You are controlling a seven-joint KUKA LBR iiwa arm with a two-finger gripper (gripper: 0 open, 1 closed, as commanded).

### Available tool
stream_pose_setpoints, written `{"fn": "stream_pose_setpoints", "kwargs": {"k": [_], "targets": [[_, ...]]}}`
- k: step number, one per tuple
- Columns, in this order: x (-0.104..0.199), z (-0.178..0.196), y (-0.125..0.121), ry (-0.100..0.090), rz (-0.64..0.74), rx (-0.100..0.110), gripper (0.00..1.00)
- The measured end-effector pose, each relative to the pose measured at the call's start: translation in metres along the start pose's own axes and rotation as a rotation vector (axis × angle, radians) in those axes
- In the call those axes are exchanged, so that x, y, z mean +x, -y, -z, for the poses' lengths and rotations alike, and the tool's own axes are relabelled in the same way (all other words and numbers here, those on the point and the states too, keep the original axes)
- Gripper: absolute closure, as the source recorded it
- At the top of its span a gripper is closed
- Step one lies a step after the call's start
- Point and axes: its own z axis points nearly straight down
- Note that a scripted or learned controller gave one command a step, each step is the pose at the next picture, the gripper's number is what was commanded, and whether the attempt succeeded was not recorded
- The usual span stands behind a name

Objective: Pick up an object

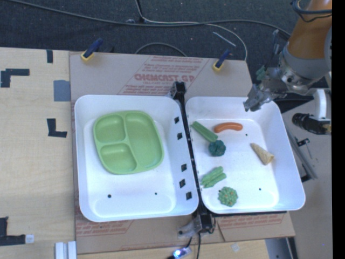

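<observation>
Camera view, looking down on two bins. Gripper point(252, 104) above the far edge of the right bin point(285, 161), holding nothing; finger opening impossible to tell. Inside that bin: orange sausage point(228, 127), dark broccoli point(217, 148), green beans point(212, 177), bumpy green ball point(228, 196), beige wedge point(262, 154). Green divided plate point(128, 142) resting in the left bin point(86, 161).

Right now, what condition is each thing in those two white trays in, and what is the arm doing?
Green divided plate: flat in the left bin.
Orange sausage: lying loose in the right bin.
Broccoli: touching the green stick.
Green beans: lying loose.
Round green ball: lying loose.
Tan wedge: lying loose.
Gripper: above the right bin's far corner.
</observation>
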Motion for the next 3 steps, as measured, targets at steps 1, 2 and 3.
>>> {"fn": "stream_pose_setpoints", "kwargs": {"k": [1,2,3], "targets": [[0.045,-0.005,0.007,0.0,0.0,0.0,1.0],[0.1,-0.025,0.015,0.0,0.0,0.001,1.0],[0.147,-0.037,0.027,0.001,0.0,0.001,1.0]]}}
